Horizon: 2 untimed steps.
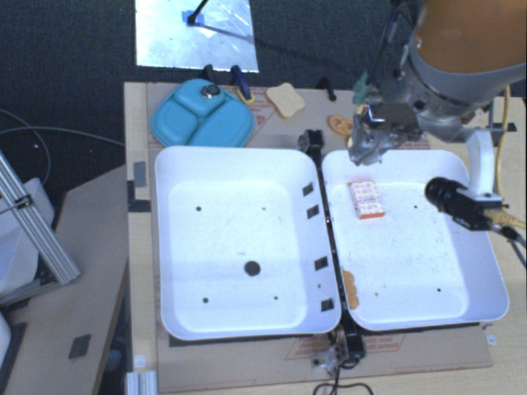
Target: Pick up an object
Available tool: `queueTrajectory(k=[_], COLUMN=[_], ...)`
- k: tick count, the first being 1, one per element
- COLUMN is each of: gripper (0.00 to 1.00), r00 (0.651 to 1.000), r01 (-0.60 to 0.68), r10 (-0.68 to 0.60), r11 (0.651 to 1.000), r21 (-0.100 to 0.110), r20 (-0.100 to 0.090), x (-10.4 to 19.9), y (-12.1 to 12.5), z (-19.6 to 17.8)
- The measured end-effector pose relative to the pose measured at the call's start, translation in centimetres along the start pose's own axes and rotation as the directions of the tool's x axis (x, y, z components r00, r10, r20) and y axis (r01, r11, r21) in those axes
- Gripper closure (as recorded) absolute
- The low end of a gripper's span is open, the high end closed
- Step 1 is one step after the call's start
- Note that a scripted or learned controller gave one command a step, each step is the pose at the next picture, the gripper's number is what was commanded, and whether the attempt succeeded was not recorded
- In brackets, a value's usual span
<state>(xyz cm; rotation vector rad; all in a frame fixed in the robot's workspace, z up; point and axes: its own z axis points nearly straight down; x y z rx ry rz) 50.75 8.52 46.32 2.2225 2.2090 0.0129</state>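
A small red and white box (366, 199) lies flat in the right bin (428, 303), near its back left corner. My gripper (364, 148) hangs over the bin's back rim, just above and behind the box, with a gap between them. A small dark disc (252, 267) rests on the floor of the left bin (206, 171). A small orange-brown piece (350, 286) sits against the right bin's left wall near the front.
Behind the bins lie a blue divided plate (202, 115), a toy bread slice (286, 99) and a small orange item (338, 124). A black cylinder on a white bracket (454, 197) juts over the right bin's right side. A shiny sheet (196, 21) lies on the floor beyond.
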Motion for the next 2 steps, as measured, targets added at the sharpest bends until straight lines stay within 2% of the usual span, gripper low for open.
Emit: queueTrajectory(k=[1,2], gripper=[1.0,1.0], r00=[1.0,1.0], r01=[0.015,0.006], r10=[-0.015,-0.006], r11=[1.0,1.0], r21=[0.015,0.002], r20=[-0.001,-0.003], x=[6.7,3.9], y=[-1.0,-2.1], z=[6.6,0.2])
